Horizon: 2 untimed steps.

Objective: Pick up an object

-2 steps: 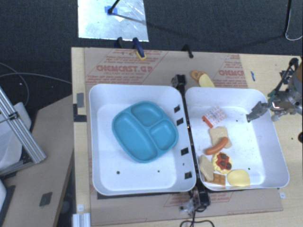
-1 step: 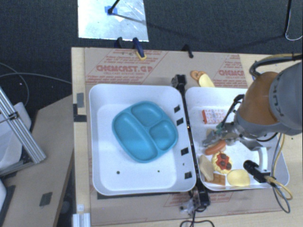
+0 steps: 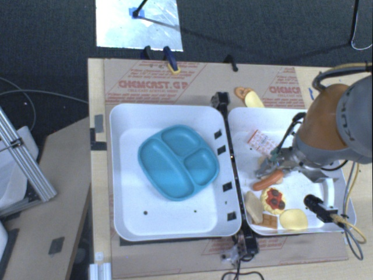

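My gripper [image 3: 269,167] hangs low over the middle of the right bin [image 3: 294,116], reaching in from the right. Just below its tip lies an orange-red sausage [image 3: 267,181]; whether they touch is unclear. Nothing shows held in the gripper. Along the bin's front edge lie a small pizza slice [image 3: 274,199], a pale bread piece [image 3: 253,205], a tan cracker [image 3: 269,220] and a yellow lemon-shaped piece [image 3: 293,219]. A white packet with red print [image 3: 261,139] lies behind the gripper, toward the bin's back left.
The left bin [image 3: 128,156] holds a blue divided plate [image 3: 178,161]. A yellow banana-like piece [image 3: 254,100] and a brown bit [image 3: 241,91] lie on the cardboard behind the right bin. A black divider with clips [image 3: 228,150] runs between the bins.
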Available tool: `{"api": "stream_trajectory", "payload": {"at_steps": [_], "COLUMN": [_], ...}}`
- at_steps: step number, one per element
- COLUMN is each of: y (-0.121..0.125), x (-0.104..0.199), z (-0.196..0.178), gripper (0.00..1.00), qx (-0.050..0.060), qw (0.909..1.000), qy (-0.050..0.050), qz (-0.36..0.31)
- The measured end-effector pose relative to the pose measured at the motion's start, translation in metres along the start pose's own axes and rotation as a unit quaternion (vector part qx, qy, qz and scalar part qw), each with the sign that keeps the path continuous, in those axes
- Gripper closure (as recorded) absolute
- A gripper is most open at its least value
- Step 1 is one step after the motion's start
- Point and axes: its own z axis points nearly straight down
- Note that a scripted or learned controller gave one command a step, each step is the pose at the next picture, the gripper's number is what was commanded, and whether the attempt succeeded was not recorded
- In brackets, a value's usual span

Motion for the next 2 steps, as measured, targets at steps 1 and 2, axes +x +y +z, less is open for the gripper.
{"api": "stream_trajectory", "payload": {"at_steps": [1, 2], "y": [-0.022, 0.053], "x": [0.100, 0.164], "z": [-0.094, -0.143], "gripper": [1.00, 1.00], "qx": [-0.003, -0.004], "qw": [1.0000, 1.0000], "qy": [0.003, 0.002], "qz": [-0.006, -0.005]}}
